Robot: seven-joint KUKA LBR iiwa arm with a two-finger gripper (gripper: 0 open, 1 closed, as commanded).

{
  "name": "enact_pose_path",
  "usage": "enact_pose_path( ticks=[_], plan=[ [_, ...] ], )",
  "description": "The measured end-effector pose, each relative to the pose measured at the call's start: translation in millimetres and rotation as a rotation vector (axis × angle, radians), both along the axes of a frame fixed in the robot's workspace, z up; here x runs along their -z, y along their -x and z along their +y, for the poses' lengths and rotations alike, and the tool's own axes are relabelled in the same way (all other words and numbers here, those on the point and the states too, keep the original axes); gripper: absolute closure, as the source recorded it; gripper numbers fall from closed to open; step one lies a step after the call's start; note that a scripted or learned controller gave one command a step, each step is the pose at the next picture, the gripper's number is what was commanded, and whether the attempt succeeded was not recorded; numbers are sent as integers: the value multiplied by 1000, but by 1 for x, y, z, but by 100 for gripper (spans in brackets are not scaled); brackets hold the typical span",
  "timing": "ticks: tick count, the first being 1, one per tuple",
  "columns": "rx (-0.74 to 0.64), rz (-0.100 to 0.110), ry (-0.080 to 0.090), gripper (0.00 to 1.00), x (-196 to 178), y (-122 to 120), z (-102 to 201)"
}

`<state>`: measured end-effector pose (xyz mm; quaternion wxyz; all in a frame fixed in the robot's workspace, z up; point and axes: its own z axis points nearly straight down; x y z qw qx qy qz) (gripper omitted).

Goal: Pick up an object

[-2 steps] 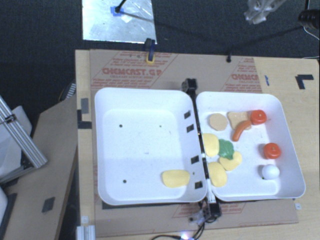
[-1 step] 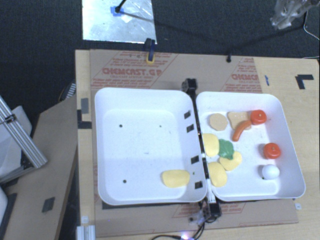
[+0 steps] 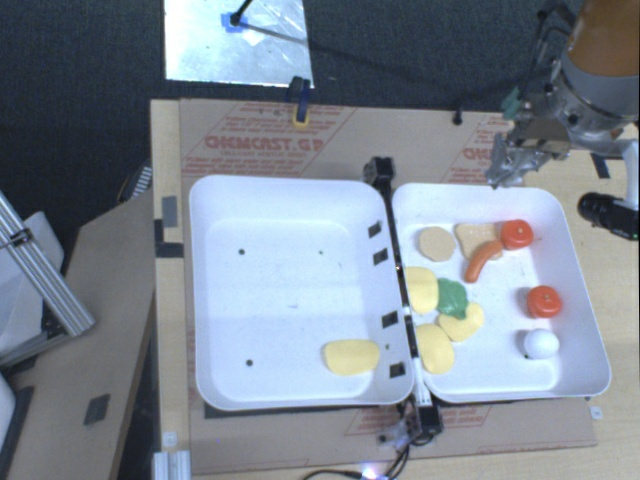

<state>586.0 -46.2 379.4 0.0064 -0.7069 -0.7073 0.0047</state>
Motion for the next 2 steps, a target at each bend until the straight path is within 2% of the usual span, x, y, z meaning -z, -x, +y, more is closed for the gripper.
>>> enact_pose_path(
  ticks=[1, 2],
  plan=[
    [-6, -26, 3, 100, -54, -62, 23],
    [-6, -27, 2, 100, -129, -83, 43]
  ],
)
